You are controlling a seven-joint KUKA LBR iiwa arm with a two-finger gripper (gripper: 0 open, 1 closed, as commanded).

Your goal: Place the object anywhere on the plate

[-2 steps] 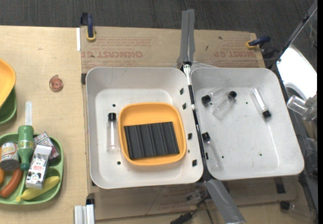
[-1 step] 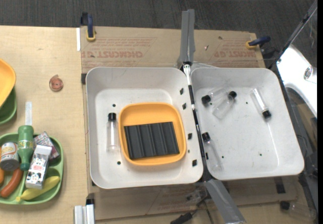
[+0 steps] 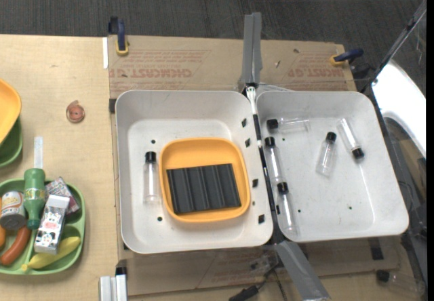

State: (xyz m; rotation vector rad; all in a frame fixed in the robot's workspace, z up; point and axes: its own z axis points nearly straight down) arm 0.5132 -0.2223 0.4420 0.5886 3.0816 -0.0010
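The square orange plastic plate with a dark ribbed insert [image 3: 203, 181] sits in the left white bin [image 3: 129, 225], ready to receive an object. One clear black-capped vial [image 3: 150, 175] lies just beside it; several more clear vials [image 3: 327, 152] lie scattered in the right white bin [image 3: 380, 218], presumably awaiting picking. Their glass blurs against the white. The pincer's state cannot be told.

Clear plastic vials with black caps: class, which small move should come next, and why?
Probably bring the arm over the right white bin above a loose clear plastic vial with a black cap; it lies apart from the others, and the orange square plate holds no vial yet.
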